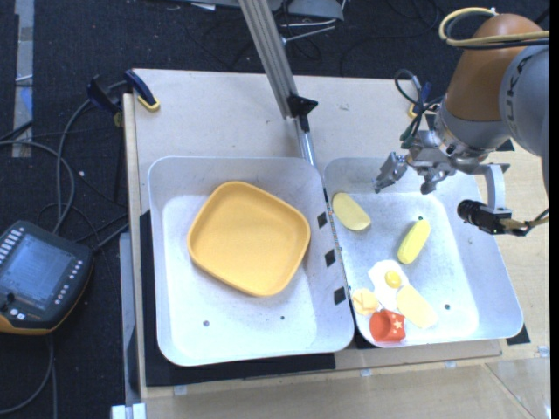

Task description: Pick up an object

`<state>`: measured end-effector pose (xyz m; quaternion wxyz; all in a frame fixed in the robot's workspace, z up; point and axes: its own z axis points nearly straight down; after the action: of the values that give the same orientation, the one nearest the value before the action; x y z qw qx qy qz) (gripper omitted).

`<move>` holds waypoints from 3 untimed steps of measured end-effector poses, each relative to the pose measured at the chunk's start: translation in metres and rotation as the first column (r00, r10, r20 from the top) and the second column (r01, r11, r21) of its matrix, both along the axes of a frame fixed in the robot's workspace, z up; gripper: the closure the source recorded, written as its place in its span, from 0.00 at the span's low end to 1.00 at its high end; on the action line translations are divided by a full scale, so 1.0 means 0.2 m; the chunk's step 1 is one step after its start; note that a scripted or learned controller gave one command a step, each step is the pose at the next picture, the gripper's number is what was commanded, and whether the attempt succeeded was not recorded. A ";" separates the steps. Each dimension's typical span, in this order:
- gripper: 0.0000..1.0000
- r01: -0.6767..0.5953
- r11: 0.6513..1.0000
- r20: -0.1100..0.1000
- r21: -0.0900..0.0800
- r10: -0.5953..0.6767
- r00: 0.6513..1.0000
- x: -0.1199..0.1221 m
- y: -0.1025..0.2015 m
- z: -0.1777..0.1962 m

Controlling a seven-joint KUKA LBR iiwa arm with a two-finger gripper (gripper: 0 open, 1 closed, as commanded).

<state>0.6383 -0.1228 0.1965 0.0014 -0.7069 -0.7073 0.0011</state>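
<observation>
My gripper [409,178] hangs above the back edge of the right bin [472,260], its two fingers spread apart with nothing between them. In that bin lie a pale yellow slice [351,212] near the left wall, a yellow corn-like piece [414,241] in the middle, and a cluster at the front: a fried egg [389,278], a yellow wedge [417,306], a small yellow chunk [364,301] and a red piece [386,326]. The gripper is behind and above the slice and the corn piece, touching neither.
The left bin [175,304] holds a large square yellow plate [249,236]. A slanted metal pole [275,59] runs down to the divide between the bins. A handheld pendant [35,273] lies off the bench at left, with cables around.
</observation>
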 end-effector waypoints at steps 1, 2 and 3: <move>0.00 0.000 1.000 -0.002 0.000 0.000 1.000 0.02 0.00 -0.31; 0.00 0.000 1.000 0.001 0.000 0.000 1.000 0.01 0.00 -0.51; 1.00 0.000 1.000 0.005 -0.001 0.000 1.000 0.02 0.00 -0.45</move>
<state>0.6419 -0.1235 0.1061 -0.0007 -0.7071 -0.7071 -0.0004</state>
